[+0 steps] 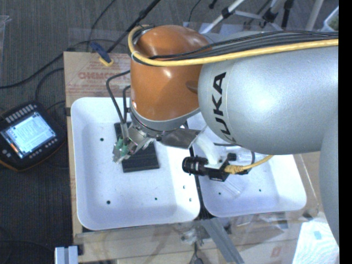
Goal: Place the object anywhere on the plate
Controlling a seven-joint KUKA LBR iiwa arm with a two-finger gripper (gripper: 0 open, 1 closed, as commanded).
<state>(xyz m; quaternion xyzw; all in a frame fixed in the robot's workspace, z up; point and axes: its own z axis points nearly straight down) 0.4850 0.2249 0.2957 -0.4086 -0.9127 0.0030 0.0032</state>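
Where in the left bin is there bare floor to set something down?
Left bin: bare white floor along the front wall and down the left wall, below and left of the black block. It is crowded in the upper right, where the gripper hangs over the block and the arm's orange band covers the back.

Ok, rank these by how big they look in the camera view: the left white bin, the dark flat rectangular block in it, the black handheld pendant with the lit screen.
1. Left white bin, though the arm covers part of it.
2. Black handheld pendant with the lit screen.
3. Dark flat rectangular block, partly hidden under the gripper, so its full extent is unsure; it may be close to the pendant.
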